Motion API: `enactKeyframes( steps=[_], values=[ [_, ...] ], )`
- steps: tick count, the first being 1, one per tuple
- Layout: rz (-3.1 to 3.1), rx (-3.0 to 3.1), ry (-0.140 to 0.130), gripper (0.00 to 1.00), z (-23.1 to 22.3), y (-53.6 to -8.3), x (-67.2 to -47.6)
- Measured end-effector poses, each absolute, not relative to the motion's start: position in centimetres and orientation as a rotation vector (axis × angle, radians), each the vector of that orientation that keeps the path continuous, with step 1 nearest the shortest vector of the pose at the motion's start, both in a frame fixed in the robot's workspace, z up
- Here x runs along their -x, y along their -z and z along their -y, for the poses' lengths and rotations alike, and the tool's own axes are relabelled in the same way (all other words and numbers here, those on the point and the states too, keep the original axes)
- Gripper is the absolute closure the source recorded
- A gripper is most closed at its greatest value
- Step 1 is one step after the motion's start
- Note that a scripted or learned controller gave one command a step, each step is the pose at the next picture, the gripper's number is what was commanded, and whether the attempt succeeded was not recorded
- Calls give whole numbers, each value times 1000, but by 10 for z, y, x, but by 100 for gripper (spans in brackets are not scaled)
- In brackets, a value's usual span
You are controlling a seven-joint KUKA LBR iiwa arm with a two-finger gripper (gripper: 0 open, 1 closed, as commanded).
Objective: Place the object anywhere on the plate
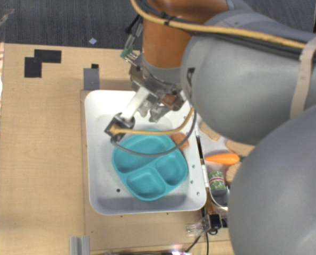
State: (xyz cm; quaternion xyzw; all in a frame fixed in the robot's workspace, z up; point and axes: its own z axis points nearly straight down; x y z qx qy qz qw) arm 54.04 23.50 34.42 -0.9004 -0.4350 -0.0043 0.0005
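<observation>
Teal divided plate [147,182] in the left white bin [96,158], its three compartments bare. A small brown-orange object [180,140], judged the task's thing, lies at the plate's far right rim, whether on it or just beside it is unclear, so placement looks unconfirmed at best. The gripper [158,109] hangs near that rim beneath a steeply down-turned wrist; whether it is clenched or released cannot be told.

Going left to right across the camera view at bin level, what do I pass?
white bin wall → teal plate → small brown object by the plate's right rim → orange carrot
</observation>
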Motion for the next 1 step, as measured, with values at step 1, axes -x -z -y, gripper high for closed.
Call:
enactKeyframes(
  steps=[1],
  values=[
    [1369,2826,1,0,-235,-341,-539]
  ],
)
